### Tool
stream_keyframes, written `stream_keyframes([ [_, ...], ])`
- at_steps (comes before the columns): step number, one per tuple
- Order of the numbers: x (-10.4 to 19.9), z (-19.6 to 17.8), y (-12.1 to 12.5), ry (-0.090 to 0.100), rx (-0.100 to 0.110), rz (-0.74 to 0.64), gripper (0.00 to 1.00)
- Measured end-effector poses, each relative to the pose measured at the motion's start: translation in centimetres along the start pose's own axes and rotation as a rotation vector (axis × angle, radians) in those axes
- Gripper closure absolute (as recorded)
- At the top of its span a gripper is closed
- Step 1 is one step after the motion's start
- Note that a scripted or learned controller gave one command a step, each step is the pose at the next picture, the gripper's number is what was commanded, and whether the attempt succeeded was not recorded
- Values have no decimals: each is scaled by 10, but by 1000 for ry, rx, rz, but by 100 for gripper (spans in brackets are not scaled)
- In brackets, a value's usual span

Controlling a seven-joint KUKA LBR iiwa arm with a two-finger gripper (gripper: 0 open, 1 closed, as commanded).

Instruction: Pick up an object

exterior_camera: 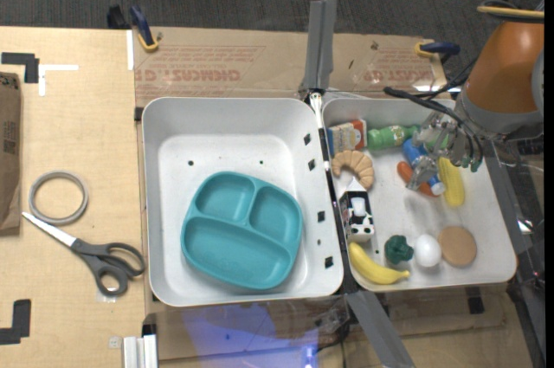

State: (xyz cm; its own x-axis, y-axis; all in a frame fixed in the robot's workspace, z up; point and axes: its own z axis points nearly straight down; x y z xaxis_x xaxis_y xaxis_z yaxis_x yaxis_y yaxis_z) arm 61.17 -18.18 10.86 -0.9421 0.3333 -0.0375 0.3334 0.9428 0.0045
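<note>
Surface: two bins | gripper (430,160) low at right bin's (498,267) far edge, over corn (451,182) | jaws: cannot tell | step: reaching; next: close, lift.

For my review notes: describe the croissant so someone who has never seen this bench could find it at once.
Start at the right bin, the one crowded with toy food. Follow its left wall to the upper part, just below the red and white packet. The croissant lies there: a tan, ridged crescent, the only pastry, paler and plumper than the yellow banana lower down.
</note>
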Motion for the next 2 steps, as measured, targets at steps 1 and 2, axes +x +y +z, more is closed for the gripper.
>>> stream_keyframes([
  [1,6,9,16,23,2,6,0],
  [2,29,15,36,35,5,51,0],
])
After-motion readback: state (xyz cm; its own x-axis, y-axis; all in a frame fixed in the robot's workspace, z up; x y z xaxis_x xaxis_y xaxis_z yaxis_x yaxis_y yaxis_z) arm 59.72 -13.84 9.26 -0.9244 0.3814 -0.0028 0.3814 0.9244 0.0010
